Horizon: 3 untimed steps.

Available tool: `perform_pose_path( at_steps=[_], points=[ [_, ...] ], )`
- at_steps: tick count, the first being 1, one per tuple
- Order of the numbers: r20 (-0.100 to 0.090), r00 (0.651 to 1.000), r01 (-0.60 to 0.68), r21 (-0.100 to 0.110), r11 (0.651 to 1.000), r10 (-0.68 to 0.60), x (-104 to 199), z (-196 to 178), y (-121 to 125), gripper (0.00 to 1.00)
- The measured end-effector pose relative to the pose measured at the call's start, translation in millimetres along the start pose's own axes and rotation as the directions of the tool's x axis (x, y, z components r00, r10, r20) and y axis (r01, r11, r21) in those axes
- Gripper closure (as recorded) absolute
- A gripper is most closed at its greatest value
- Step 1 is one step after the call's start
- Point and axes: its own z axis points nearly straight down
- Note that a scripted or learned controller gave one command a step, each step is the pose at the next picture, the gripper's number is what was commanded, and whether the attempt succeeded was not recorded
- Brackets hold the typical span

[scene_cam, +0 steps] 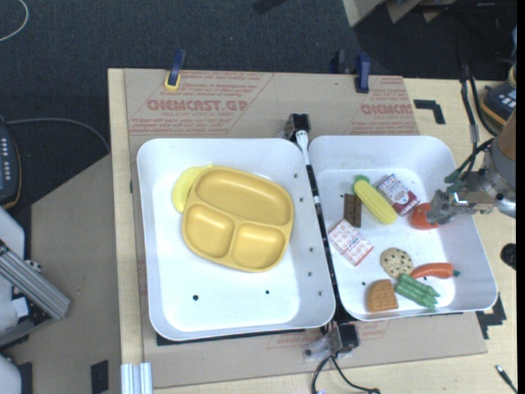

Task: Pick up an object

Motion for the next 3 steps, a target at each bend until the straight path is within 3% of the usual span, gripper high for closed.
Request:
perform_pose_path(
  at_steps=[2, 3],
  points=[
    [-0.001, 1.000, 0.003, 0.000, 1.000, -0.003, 71, 14, 82, 1.00],
    [-0.001, 1.000, 0.003, -0.002, 1.000, -0.003, 104, -3, 130, 1.00]
  ],
)
